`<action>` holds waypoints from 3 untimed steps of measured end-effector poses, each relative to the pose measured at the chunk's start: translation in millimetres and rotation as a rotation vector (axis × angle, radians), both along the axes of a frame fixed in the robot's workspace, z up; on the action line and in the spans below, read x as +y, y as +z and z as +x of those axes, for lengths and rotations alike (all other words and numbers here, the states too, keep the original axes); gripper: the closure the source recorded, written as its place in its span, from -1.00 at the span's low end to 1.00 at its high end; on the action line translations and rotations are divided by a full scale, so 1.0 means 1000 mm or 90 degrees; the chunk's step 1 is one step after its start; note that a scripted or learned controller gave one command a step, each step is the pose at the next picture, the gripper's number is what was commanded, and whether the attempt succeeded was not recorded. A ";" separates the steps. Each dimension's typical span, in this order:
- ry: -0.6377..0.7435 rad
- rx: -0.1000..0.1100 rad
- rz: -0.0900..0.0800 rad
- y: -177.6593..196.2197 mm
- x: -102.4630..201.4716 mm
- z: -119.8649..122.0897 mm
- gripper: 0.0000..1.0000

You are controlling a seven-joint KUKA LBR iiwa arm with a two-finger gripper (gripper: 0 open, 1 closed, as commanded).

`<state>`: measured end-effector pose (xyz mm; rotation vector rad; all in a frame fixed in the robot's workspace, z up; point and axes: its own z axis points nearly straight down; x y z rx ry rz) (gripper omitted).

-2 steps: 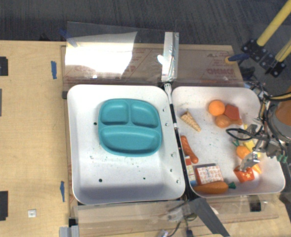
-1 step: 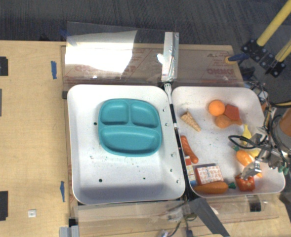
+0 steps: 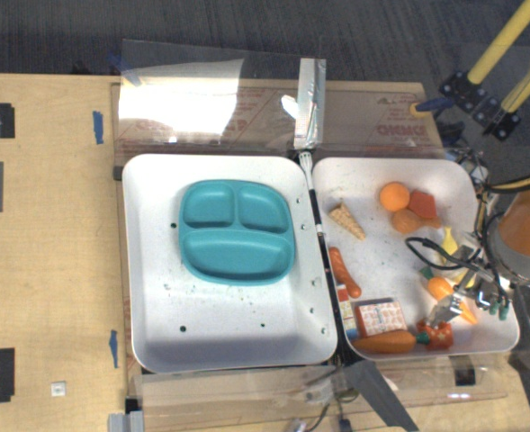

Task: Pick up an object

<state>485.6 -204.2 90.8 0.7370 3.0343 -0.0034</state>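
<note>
The right bin (image 3: 372, 250) holds several toy foods. An orange ball (image 3: 393, 196) lies at the back beside a red piece (image 3: 423, 204) and a tan-orange piece (image 3: 406, 222). A waffle cone (image 3: 346, 222) lies further left. A red sausage (image 3: 343, 274) runs along the left wall. A patterned box (image 3: 379, 316) and an orange-red sausage (image 3: 386, 341) sit at the front. My gripper (image 3: 450, 308) hangs low at the bin's front right, just below a small orange piece (image 3: 438, 287) and above a red piece with green (image 3: 435, 334). Cables hide part of it.
The left bin (image 3: 157, 313) bears a teal divided plate (image 3: 238, 230). A yellow piece (image 3: 448, 239) lies by the arm's black cables (image 3: 435, 255). The arm's orange band (image 3: 525, 232) overhangs the right bin's right wall. A clear panel (image 3: 211, 106) stands behind the bins.
</note>
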 end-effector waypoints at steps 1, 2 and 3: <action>0.002 -0.003 -0.002 0.011 0.001 0.002 1.00; -0.117 0.007 0.004 0.015 0.013 0.060 1.00; -0.238 0.005 0.006 0.045 0.055 0.073 1.00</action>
